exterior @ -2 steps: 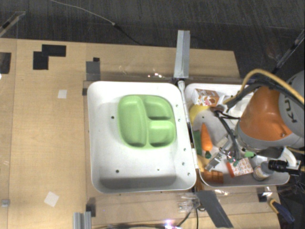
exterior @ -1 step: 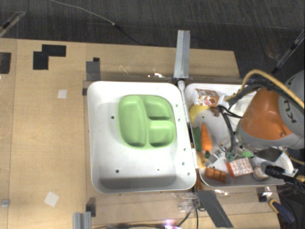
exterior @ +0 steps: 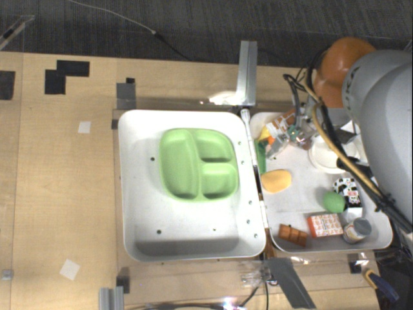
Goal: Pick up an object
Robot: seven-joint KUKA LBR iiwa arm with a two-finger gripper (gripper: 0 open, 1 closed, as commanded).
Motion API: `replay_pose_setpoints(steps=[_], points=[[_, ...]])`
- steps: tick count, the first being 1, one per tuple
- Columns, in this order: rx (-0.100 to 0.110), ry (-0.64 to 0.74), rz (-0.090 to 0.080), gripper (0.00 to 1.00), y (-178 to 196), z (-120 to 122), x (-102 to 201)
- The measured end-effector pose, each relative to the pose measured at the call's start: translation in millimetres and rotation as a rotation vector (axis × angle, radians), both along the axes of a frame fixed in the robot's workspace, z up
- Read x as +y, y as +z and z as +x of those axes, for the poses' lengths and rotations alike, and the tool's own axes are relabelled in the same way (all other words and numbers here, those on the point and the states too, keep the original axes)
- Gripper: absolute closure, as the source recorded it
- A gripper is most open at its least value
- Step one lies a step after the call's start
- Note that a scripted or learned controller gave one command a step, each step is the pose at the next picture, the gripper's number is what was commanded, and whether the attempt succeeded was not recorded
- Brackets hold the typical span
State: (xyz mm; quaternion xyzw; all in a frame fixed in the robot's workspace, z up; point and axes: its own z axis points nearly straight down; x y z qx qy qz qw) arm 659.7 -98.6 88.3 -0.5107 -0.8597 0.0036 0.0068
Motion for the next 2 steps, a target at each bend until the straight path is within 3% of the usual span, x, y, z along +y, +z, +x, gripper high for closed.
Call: replay_pose_setpoints(steps=[1, 2], points=[[-0.022, 0.009, -0.012, 1.0, 14.0, 4.5, -2.5], [-0.031, -0.088, -0.002, 1.0, 103.3, 12.7, 22.1]])
